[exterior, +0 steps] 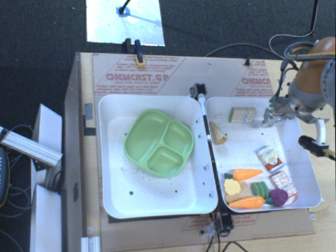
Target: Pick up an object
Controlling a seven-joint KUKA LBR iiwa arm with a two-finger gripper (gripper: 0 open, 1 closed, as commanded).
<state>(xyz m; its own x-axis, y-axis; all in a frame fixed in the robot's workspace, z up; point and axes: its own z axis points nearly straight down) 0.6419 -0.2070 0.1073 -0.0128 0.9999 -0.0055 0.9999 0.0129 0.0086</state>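
Bins (157, 206) – smooth white plastic, slight gloss. Green divided tray (159, 142) – matt plastic. Counter (173, 70) – clear protective film, printed lettering. Carrots (247, 174) – glossy plastic.

floor: dark speckled carpet (42, 35) round my desk | desk (173, 72): protective film with red print, under both bins | beyond far edge: pale shiny sheet (123, 14) on floor | off left edge: white boxes (44, 193) and metal rail (29, 146) | cables (236, 49) trail over far right corner | light: even, soft
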